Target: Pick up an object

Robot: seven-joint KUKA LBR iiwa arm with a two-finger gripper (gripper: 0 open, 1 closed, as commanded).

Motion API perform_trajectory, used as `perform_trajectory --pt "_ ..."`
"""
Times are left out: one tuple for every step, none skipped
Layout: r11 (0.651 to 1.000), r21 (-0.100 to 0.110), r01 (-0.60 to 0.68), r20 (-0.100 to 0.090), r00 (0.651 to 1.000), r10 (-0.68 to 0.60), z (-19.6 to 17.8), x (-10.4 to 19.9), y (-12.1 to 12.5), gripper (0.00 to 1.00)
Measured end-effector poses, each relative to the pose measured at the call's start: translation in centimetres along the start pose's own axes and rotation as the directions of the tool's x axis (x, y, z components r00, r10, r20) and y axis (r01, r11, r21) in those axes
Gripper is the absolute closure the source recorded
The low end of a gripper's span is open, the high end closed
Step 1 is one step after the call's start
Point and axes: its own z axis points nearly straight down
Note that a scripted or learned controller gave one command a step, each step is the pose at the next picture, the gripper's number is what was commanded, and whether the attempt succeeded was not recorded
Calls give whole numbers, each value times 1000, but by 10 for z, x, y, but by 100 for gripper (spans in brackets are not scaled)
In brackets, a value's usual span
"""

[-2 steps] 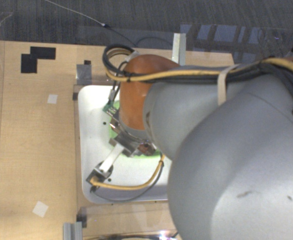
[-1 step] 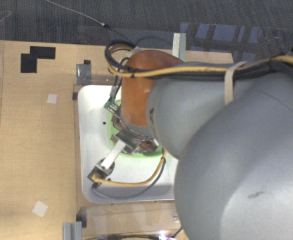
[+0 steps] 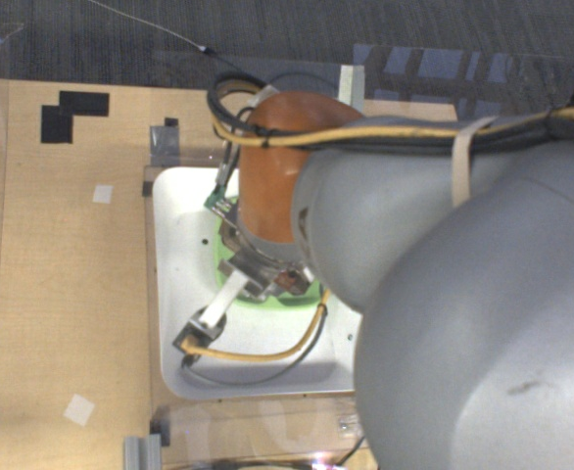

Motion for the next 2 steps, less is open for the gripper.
perform_trajectory --pt "956 0 293 2 956 -293 31 -11 7 100" --pt "581 -10 814 0 581 -814 136 -17 16 100"
